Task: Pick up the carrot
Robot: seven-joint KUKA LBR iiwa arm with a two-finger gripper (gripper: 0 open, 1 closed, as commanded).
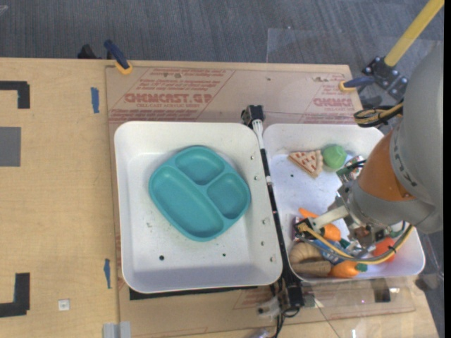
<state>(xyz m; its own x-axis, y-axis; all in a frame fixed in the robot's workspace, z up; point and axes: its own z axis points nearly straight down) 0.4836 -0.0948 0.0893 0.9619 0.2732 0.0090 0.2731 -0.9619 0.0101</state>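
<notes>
In the right bin (296,189), an orange carrot (344,270) with a green tip lies against the front wall, next to a brown bread-like piece (309,253). My gripper (350,231) is low over the cluttered front part of this bin, just above and behind the carrot. Cables and the grey wrist with its orange band (384,174) hide most of it. Another orange piece (328,232) lies right beside the gripper, and I cannot tell whether it is held.
A pizza slice (307,162) and a green item (334,155) lie at the back of the right bin. A teal divided plate (199,192) rests in the left bin (134,252). A small orange-red item (384,247) lies near the right wall.
</notes>
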